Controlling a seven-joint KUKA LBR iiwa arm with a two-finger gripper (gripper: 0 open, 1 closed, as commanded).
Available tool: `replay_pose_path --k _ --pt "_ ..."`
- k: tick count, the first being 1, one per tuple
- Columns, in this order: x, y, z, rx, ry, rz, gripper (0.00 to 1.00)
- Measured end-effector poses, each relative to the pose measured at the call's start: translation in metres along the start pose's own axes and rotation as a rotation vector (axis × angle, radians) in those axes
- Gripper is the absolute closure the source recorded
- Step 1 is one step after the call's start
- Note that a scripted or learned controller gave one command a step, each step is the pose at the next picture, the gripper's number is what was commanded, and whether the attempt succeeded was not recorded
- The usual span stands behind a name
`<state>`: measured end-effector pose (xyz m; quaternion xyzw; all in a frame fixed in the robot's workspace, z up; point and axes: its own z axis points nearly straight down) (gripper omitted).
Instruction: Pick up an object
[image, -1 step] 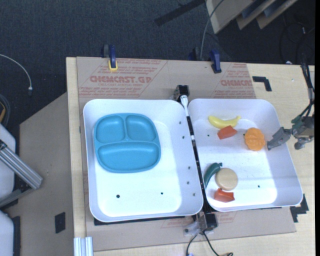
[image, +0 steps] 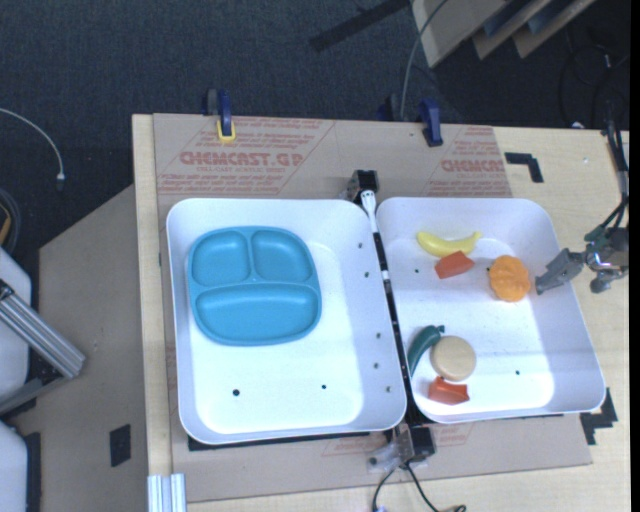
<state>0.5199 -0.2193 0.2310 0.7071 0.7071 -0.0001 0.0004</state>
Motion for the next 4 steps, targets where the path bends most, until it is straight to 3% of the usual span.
replay_pose_path --k 1,3,4 --pt "-0.002 -0.002 0.064 0.007 0.003 0.001 0.0" --pt "0.002 -0.001 0.148 0.003 0.01 -0.004 0.0" --pt "-0.001 -0.002 0.136 0.0 0.002 -0.002 1.0"
